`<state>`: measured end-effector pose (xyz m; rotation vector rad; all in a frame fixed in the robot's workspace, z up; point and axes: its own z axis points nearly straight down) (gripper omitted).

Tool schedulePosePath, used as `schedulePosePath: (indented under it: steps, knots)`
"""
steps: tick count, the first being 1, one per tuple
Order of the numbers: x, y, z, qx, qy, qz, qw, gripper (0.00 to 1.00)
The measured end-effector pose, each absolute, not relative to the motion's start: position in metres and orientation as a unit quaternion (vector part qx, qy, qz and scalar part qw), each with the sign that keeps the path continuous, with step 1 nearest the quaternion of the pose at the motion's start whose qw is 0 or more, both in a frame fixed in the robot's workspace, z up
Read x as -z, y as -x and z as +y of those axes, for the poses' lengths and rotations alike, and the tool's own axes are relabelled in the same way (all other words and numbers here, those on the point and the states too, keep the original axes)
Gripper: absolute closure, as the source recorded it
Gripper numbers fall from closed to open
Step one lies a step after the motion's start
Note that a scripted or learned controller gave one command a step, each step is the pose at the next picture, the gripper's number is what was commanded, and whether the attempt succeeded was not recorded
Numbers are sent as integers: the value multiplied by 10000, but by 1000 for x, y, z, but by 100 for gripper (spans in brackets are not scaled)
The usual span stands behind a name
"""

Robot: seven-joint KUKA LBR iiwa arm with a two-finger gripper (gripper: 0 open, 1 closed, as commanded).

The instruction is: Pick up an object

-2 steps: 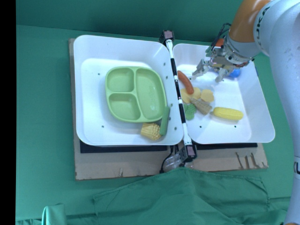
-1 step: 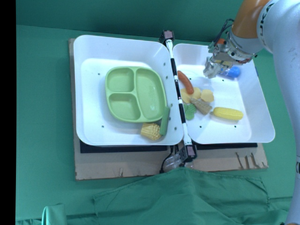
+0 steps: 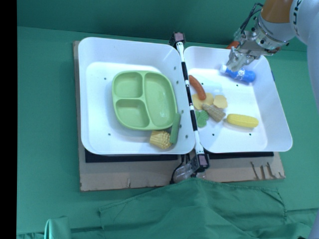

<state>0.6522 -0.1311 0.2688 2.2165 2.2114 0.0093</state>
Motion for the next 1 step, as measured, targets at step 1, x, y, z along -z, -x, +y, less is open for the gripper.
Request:
schedulePosePath:
  steps: [1]
  knots:
    - [-337, -650, -134, -36, -7080, 7061, 62, 100]
